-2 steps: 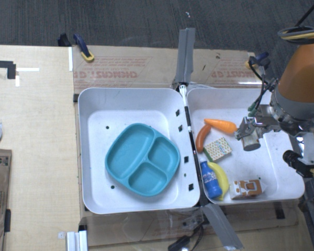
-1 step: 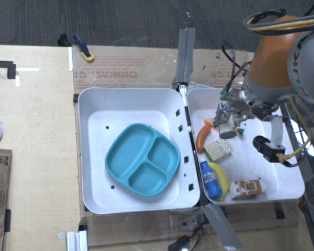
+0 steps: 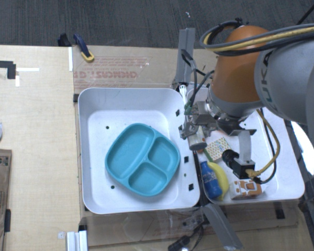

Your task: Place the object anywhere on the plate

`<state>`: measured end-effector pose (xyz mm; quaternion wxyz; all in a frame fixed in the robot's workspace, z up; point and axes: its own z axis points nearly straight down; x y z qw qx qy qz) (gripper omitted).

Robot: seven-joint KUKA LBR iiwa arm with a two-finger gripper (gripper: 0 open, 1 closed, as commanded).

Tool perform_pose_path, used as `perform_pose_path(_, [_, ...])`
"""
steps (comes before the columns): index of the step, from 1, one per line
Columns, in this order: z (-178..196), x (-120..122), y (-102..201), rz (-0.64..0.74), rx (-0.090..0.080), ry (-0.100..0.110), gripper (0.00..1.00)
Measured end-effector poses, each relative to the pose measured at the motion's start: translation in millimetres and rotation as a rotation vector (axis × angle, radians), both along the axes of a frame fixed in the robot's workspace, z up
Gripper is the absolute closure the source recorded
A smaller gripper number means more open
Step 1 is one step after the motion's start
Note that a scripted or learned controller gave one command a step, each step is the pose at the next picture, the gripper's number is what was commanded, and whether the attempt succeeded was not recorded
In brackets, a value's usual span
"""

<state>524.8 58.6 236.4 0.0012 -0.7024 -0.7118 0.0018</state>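
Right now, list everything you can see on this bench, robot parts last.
plate: one, blue, three compartments, in the left bin
left bin: one, white, middle of the bench
right bin: one, white, beside the left bin
banana: one, yellow, right bin near its front
blue bottle: one, right bin, beside the banana
dotted card: one, white with coloured dots, right bin
orange toy: one, orange and white, right bin front
clamp: one, blue and yellow, bench rear
arm: one, grey and orange, over the right bin
end effector: one, at the bins' divider
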Motion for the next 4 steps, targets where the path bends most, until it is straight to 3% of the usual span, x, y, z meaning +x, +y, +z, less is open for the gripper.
perform_pose_path(1, [62.5,-9.1,37.1,-0.123,-0.002,-0.002,1.0])
perform_pose_path(2, [64.8,-42.1,86.6,-0.385,-0.004,-0.001,1.0])
perform_pose_path(3, [64.7,-42.1,86.4,-0.385,-0.005,-0.001,0.0])
perform_pose_path(4, [-26.8,-48.3,123.1,-0.289,-0.004,0.002,0.0])
